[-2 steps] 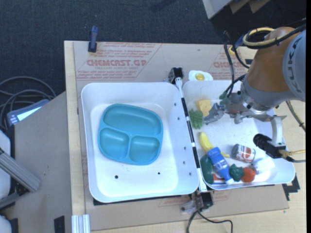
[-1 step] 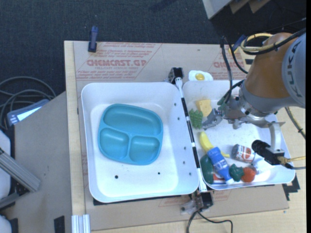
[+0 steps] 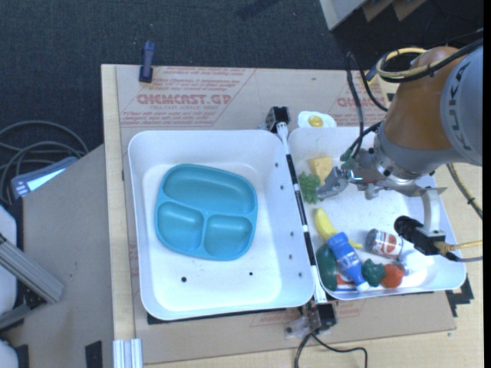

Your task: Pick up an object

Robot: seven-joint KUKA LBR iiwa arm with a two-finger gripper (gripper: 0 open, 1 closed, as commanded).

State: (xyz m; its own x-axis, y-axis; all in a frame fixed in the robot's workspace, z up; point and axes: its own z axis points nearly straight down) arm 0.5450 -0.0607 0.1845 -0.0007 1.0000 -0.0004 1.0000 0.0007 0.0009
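The landmark here is the black divider where the two white bins meet. To the left of it, the left bin holds a blue compartment tray with three sections, lying flat near the middle of that bin, well apart from the divider. Just to the right of the divider, in the right bin, a green leafy toy lies close to it, with a yellow wedge like cheese a little above. Lower down, still near the divider, there is a yellow banana, then a blue bottle lying tilted over a dark green piece. Further right from the divider are a small dark green object, a red round one, and a small can with a red and white label lying on its side. Beyond the bin's top edge a white and yellow object like a fried egg sits. The gripper hangs low over the upper part of the right bin, just beside the green leafy toy and the cheese wedge; how wide its claw stands and whether it grips something cannot be told from this view.
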